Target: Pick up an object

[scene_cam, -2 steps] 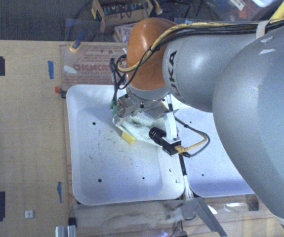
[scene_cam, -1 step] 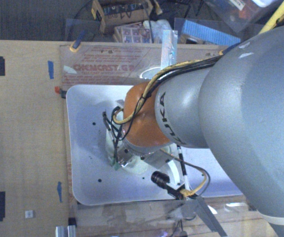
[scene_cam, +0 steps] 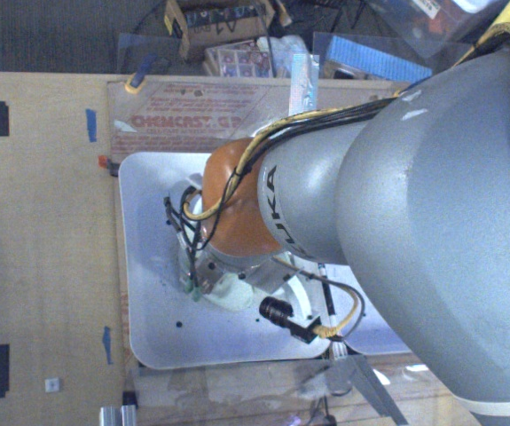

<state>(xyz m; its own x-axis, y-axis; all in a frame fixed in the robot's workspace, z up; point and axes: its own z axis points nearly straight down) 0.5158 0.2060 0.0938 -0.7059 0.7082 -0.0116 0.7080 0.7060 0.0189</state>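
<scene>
Looks like you're mid-reach, arm (scene_cam: 343, 193) plunged low into the white bin (scene_cam: 148, 264) with the wrist blocking the gripper, so can't tell its state or where any object sits; I'd lift and check before calling it a grab.

My arm (scene_cam: 396, 229) comes in from the right and sits over the bin (scene_cam: 148, 327) on the bench (scene_cam: 42, 264). Behind the bin there's a cardboard sheet (scene_cam: 192, 118), with clutter (scene_cam: 228, 25) further back.
</scene>
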